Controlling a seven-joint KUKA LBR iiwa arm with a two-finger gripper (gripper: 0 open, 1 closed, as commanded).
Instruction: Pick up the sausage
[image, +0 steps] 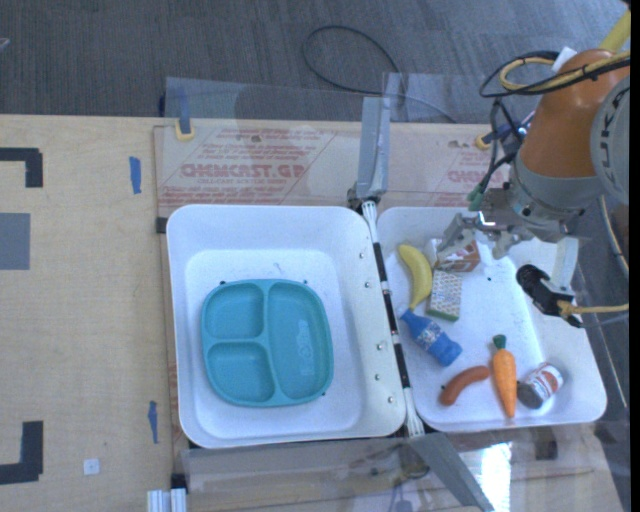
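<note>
The sausage (465, 383), reddish-brown and slightly curved, lies near the front of the right bin (575, 330), just left of an orange carrot (503, 375). My gripper (473, 242) hangs over the back of that bin, well behind the sausage, above the top end of a small printed packet (447, 293). Its fingers stand apart and hold nothing.
A banana (416, 272) and a blue bottle (430, 337) lie along the right bin's left side. A small can (541, 385) rests in the front right corner beside the carrot. A teal divided plate (267, 342) sits in the left bin (190, 250).
</note>
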